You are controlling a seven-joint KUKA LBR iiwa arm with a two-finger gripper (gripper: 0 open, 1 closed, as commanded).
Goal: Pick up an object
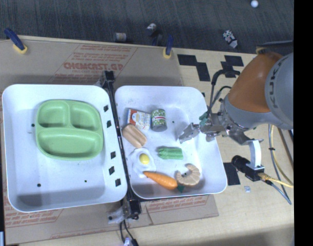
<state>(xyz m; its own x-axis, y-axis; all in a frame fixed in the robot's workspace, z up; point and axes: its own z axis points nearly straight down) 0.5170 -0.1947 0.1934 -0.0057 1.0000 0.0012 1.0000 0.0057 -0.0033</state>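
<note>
The right bin holds several toy foods: a small carton, a green can, a hot dog, a fried egg, a green pea pod, a carrot and a shrimp-like piece. My gripper hangs over the right side of this bin, up and right of the pea pod, pointing left. Nothing shows between its fingers.
The left bin bears a green divided plate. A black divider runs between the bins. The arm's orange band and cables lie right of the right bin. Clamps sit at the cardboard's far edge.
</note>
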